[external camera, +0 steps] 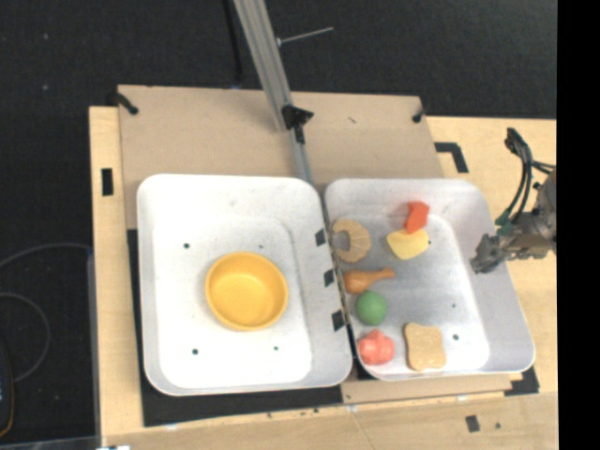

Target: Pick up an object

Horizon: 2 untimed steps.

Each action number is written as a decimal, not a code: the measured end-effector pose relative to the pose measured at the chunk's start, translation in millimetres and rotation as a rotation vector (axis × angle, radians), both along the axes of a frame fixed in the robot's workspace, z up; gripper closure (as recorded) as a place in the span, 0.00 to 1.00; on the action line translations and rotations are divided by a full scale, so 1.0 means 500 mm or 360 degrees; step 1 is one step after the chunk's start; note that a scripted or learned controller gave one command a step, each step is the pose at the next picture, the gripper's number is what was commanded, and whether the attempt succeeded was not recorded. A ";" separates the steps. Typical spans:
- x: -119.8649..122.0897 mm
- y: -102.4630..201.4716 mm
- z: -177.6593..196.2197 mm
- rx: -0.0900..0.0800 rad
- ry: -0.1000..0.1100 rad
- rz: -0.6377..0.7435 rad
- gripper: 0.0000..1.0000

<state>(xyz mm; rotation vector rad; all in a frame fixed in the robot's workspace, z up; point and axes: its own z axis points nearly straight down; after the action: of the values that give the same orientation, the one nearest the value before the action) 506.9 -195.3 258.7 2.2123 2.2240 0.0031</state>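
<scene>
The right bin (487,326) holds several toy foods: an orange-red piece (416,216), a yellow piece (409,244), a tan ring-shaped item (351,239), a brown drumstick (366,277), a green ball (372,307), a red fruit (377,347) and a slice of bread (426,346). A yellow bowl (247,291) sits in the left bin (169,214). My gripper (487,253) hangs at the right bin's right rim, well right of the yellow piece and apart from every object.
A slanted metal pole (270,64) comes down from the top to the gap between the bins. Cables (520,172) trail above the gripper. Brown board (356,139) lies behind the bins.
</scene>
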 end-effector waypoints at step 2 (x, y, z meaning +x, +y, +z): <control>0.014 0.186 0.008 0.0004 0.0000 0.0006 1.00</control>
<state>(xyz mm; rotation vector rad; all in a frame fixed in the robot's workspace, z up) 513.9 -102.2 262.9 2.2097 2.2291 0.0058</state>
